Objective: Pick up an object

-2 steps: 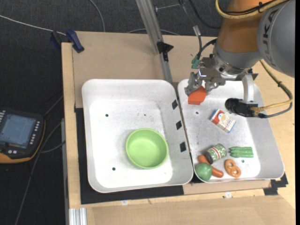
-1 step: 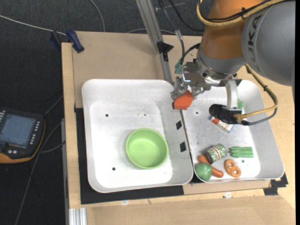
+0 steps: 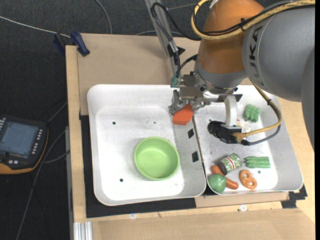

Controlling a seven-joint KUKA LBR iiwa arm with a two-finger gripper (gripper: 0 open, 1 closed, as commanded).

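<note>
One grey arm (image 3: 280,49) with an orange band above the wrist reached in from the right and bent steeply downward. Its wrist was poised over the far end of the ridge where the two bins met.

Both bins were shallow white plastic trays, set side by side on a tan wooden desk (image 3: 125,59). Dark carpet lay around the desk, with thin cables trailing across it. A handheld control pendant (image 3: 17,141) with a screen rested on the carpet at the left. A blue clamp (image 3: 80,43) gripped the desk's far left corner.

The left bin (image 3: 100,134) carried a round lime-green plastic bowl (image 3: 156,158), upright, toward its near right corner. The right bin (image 3: 285,159) carried a lumpy green toy (image 3: 251,113) near its far side. Closer in lay a ribbed green toy (image 3: 256,161), a small tilted can (image 3: 230,163) with a green and red label, an orange pretzel-shaped toy (image 3: 248,179) and a green pear-shaped toy (image 3: 216,184).

The jaws pointed down at a small orange block (image 3: 182,116), which was directly beneath them at the left bin's right edge, just beside the ridge. I could not tell how far the jaws were open, nor whether they had hold of the block.
</note>
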